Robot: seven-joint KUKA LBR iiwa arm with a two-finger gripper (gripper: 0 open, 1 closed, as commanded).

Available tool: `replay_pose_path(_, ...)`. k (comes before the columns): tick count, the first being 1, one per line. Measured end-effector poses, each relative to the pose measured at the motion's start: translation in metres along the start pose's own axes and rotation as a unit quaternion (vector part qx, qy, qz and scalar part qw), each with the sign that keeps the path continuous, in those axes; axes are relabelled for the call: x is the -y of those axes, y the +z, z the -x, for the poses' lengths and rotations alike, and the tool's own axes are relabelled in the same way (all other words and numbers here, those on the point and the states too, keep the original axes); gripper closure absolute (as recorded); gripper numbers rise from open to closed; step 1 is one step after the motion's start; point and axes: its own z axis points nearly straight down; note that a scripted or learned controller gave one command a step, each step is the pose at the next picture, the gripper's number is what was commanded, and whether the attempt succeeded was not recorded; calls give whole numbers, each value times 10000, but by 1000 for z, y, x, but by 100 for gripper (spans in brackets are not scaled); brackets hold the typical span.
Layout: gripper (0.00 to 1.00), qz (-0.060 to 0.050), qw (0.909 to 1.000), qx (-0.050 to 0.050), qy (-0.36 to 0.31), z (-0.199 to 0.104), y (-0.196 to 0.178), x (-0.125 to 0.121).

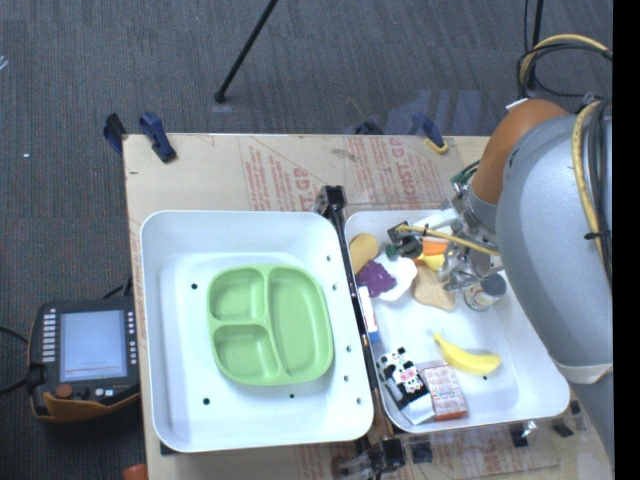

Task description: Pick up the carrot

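The arm reaches in over the right bin, grey bulk and orange band filling that side, and the end effector sits low among the clutter at the bin's far end. Whether it is open or closed, I cannot tell; the hardware there is a tangle of metal and cable. Just up and left of the end effector, touching or nearly touching it, lies the carrot, a small orange piece, and nothing shows it gripped. Further left of the end effector sit a yellowish lump and a purple item on a white piece. Right below the end effector rests a tan slice. Well below it lies a banana, and beyond that, towards the near corner, a red packet beside a black-and-white cow-patterned toy. Far off to the end effector's left, in the left bin, a green divided plate sits alone. Both bins stand on the tabletop, with a handheld screen unit off its left edge.
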Motion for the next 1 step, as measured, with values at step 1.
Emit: replay_pose_path(1, 100, -54, 9998, -31, -212, 15, 12, -54)
